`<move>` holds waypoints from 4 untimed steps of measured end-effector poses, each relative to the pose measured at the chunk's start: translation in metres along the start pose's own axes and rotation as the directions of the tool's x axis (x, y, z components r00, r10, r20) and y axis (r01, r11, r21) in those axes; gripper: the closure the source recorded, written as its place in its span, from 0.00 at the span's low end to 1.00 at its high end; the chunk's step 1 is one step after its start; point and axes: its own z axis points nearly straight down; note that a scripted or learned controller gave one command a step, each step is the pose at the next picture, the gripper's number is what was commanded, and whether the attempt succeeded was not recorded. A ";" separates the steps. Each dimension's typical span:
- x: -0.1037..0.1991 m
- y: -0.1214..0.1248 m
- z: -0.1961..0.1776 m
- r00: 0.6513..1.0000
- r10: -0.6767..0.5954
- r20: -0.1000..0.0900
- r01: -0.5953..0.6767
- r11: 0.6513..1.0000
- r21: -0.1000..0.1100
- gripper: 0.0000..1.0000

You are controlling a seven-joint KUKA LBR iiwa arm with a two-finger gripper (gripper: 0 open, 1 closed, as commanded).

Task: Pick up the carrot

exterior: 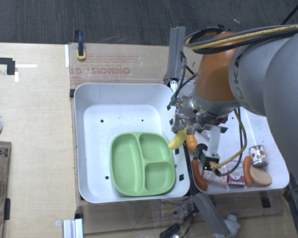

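Note:
The carrot [191, 143] is a short orange piece at the left edge of the right bin [273, 148], next to the wall shared with the left bin. My gripper [193, 132] hangs straight over it from the grey arm with the orange band [216, 78]. The gripper's body covers the carrot's upper end. I cannot make out whether the carrot rests on the bin floor or is raised off it.
A yellow banana [176, 142] lies against the shared wall just left of the carrot. A green three-part plate [139, 165] lies in the left bin [89, 133]. Two sausages [198, 176] [247, 170], a small can [258, 155], a round biscuit [261, 176] and a red-white packet [234, 180] lie in the right bin.

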 end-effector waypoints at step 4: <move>-0.115 -0.031 -0.139 0.987 -0.159 0.000 0.159 0.987 -0.003 1.00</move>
